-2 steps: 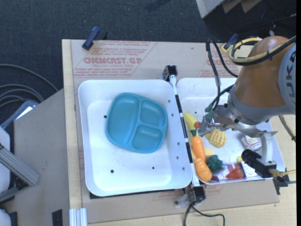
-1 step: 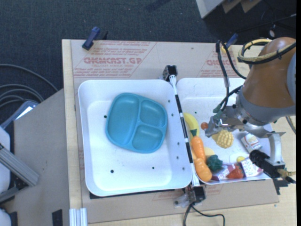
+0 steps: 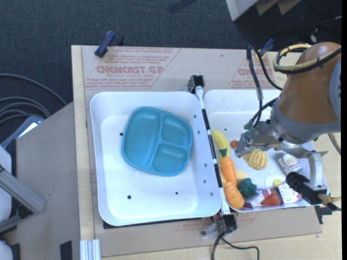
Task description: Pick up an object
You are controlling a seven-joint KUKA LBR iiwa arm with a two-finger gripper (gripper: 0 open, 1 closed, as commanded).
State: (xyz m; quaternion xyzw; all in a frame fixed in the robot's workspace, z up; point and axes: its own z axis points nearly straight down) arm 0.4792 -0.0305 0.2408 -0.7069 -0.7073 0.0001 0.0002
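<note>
The right bin (image 3: 230, 104) holds several toy foods. Along its left wall lie a yellow banana (image 3: 219, 141), an orange carrot (image 3: 228, 169) and an orange-yellow piece (image 3: 234, 195). A yellow corn cob (image 3: 256, 158) lies near the bin's middle. My gripper (image 3: 249, 143) hangs low over the bin, just above and left of the corn and next to a small red ball (image 3: 233, 144). The grey wrist and orange arm (image 3: 312, 91) cover the bin's right part. I see nothing held in the gripper.
The left bin (image 3: 103, 145) holds a blue divided plate (image 3: 157, 141). A green piece (image 3: 248, 187), a red piece (image 3: 271, 199) and a white packet (image 3: 287, 161) lie near the right bin's front. Black clamps (image 3: 196, 82) mark the seam between the bins.
</note>
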